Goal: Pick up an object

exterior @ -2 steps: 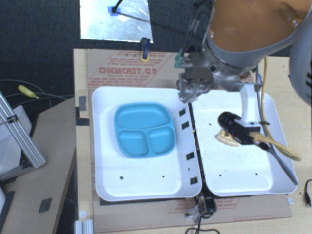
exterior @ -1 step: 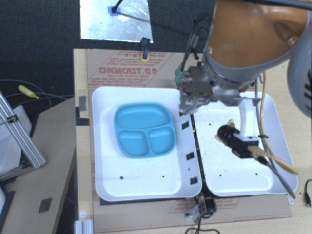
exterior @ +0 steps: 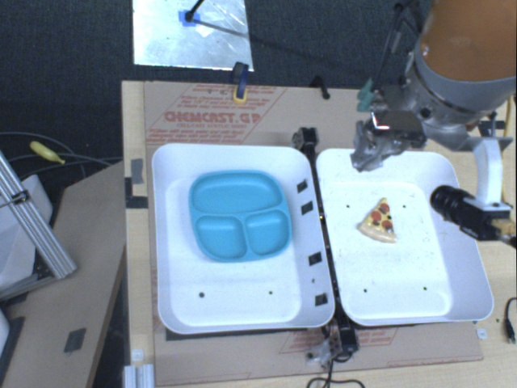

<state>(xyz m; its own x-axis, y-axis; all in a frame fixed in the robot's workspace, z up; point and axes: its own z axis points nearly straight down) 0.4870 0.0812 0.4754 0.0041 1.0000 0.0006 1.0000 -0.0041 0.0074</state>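
**A:** Where did the claw (exterior: 370, 158) stand at that moment?

**B:** Over the far left corner of the right bin (exterior: 452, 301), close to that bin's far rim. It hung from the grey and orange arm (exterior: 468, 39), which came in from the right.

**A:** Open or closed?

**B:** I could not tell. From above it read as one grey lump (the slant of the camera did not help), so I could not judge how far it gaped or whether it had hold of anything.

**A:** And the thing to be picked up?

**B:** A toy pizza slice (exterior: 379, 221), pale crust with red spots, lay flat on the floor of the right bin. It was about midway between the far and near rims, and a little toward the left wall. It lay apart from the claw, on its near side, with bare white floor between them.

**A:** What about the other bin?

**B:** The left bin (exterior: 234, 297) held a blue plate (exterior: 240, 215) with three compartments, lying flat, somewhat nearer the far rim than the near one. The two bins sat side by side on the counter (exterior: 202, 115), with a row of small black tabs (exterior: 307, 208) along the seam between them. A yellow and blue clamp (exterior: 240, 83) sat at the counter's far edge.
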